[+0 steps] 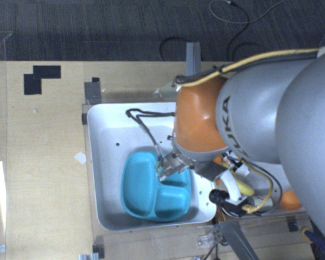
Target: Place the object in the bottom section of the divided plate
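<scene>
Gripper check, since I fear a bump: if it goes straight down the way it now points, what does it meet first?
Most likely the blue divided plate in the left bin; the gripper hangs over its right edge, though height is unclear.

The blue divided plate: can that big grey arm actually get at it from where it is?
Probably yes. The gripper already hangs right over the blue divided plate in the white bin, with nothing between them.

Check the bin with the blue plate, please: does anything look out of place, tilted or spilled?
Nothing looks spilled or broken. The blue divided plate lies flat in the white bin, toward its near-right corner. The gripper sits low over the plate's right edge. A black cable loops loosely across the bin's far side, which seems untidy but harmless.
</scene>
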`<state>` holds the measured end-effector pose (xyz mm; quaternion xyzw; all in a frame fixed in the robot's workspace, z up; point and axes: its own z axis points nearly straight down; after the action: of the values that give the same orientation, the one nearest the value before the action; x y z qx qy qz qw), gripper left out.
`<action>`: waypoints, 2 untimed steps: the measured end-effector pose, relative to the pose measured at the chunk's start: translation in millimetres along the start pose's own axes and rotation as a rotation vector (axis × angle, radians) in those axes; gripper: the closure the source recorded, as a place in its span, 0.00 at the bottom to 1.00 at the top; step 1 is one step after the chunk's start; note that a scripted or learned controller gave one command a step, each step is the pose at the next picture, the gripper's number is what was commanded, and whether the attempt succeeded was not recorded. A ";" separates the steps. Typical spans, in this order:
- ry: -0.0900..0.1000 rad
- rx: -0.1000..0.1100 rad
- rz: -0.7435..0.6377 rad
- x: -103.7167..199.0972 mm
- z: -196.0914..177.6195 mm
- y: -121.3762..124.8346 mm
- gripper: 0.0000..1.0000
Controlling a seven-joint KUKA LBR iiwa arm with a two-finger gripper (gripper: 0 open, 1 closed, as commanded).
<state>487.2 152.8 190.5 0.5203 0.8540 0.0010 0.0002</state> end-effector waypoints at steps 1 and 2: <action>0.000 0.001 -0.267 59.7 14.3 29.6 1.00; 0.000 0.001 -0.267 59.5 14.3 29.6 0.00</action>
<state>486.2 219.2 176.3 0.4023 0.9155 0.0007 0.0001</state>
